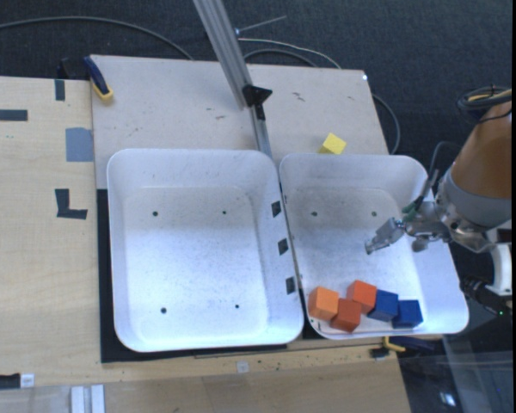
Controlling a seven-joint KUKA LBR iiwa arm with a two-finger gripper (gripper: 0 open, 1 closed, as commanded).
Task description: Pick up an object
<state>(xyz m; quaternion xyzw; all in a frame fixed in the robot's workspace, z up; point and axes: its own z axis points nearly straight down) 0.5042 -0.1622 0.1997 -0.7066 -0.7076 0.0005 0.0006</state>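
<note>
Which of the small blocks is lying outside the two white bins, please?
The yellow block, alone on the bench behind the right bin. The orange blocks and blue blocks cluster inside that bin's front edge.

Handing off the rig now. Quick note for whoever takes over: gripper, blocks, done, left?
Gripper: over the right white bin, mid-right, nothing seen between its fingers; open or shut unclear.
Blocks: three orange cubes and two blue cubes clustered at the right bin's near edge, apart from the gripper. One small yellow cube lies on the bench behind that bin.
Left white bin: no blocks.
Done: nothing picked.
Left: the whole pick.
</note>
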